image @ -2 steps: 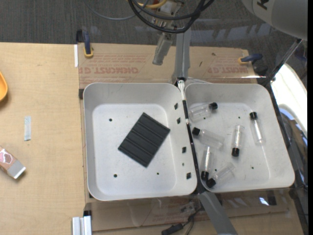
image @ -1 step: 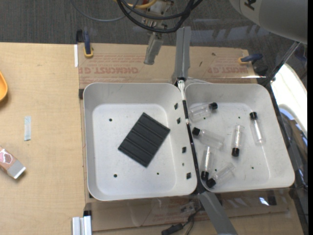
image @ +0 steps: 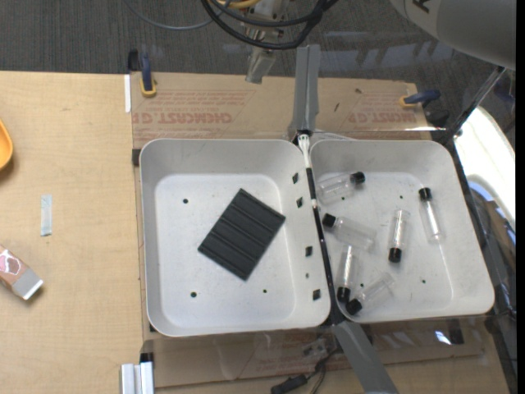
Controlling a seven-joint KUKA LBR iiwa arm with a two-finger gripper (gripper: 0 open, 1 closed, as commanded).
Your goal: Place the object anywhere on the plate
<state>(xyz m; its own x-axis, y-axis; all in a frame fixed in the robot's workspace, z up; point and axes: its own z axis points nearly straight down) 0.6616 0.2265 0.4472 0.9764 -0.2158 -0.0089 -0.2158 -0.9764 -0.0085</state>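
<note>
Gripper (image: 261, 60) hangs, apparently, beyond the bins (image: 151, 245); vials (image: 398, 230) lie right of plate (image: 242, 233).

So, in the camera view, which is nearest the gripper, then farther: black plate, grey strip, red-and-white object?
From the gripper at top centre:
1. black plate, in the left bin
2. grey strip, on the bench at left
3. red-and-white object, at the far left edge

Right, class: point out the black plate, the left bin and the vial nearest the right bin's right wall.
plate (image: 242, 233): camera view, middle of its ribbed top.
left bin (image: 152, 245): camera view, its left wall.
vial (image: 429, 214): camera view, clear body just below its black cap.
</note>
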